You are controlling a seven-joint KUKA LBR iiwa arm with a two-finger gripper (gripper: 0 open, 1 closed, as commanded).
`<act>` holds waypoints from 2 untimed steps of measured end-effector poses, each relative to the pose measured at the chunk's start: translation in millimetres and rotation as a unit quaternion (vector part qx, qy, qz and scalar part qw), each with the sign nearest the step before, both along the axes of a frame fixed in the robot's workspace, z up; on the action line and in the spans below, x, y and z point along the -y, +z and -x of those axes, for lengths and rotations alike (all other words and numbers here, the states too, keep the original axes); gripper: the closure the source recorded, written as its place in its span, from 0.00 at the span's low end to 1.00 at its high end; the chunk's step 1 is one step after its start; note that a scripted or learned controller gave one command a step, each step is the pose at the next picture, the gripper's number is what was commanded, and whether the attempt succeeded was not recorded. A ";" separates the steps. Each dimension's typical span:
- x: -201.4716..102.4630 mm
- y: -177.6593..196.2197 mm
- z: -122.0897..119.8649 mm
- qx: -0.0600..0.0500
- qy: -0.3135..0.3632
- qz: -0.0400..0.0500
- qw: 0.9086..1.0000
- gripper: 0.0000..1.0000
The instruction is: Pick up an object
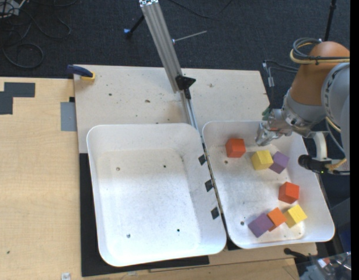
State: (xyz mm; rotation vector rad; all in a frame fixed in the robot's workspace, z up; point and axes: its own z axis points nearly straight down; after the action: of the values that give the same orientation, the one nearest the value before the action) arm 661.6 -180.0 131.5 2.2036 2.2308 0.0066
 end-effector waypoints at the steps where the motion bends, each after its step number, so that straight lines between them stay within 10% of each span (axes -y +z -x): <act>1: -8.4 48.5 -2.0 -0.002 -0.005 0.000 1.000 1.00; 2: -7.0 94.1 -2.8 -0.002 -0.004 0.000 1.000 1.00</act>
State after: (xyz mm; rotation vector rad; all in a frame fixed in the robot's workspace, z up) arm 664.3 -173.0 225.6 2.2149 2.2231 0.0031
